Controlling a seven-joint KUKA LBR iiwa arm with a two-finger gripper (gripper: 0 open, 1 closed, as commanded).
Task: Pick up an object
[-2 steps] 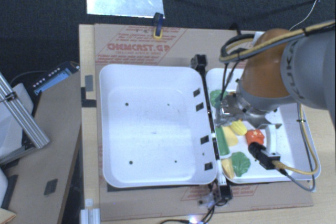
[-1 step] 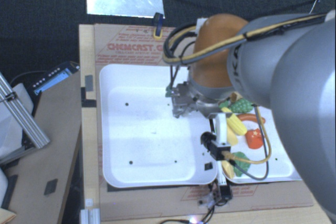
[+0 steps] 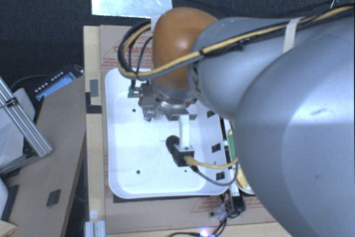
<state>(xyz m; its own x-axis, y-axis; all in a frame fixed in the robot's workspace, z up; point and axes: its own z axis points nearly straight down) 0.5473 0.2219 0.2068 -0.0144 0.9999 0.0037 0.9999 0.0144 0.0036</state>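
The grey arm point(image 3: 288, 119) reaches in from the right and bulks over most of the bench, its orange band point(image 3: 177, 47) bent downward so that the wrist points steeply into the left bin point(image 3: 130, 144). The gripper point(image 3: 150, 108) hangs low over the rear-middle of that bin's white floor, seen from above and behind. Whether it is open or closed I cannot tell, and nothing can be seen held in it. The one loose thing that can be made out is a narrow green strip point(image 3: 230, 147), just past the left bin's right rim and mostly hidden under the arm. Its visible long axis runs roughly front to back along that rim. It lies to the right of the gripper and nearer the front, apart from it. What kind of thing it is cannot be told.
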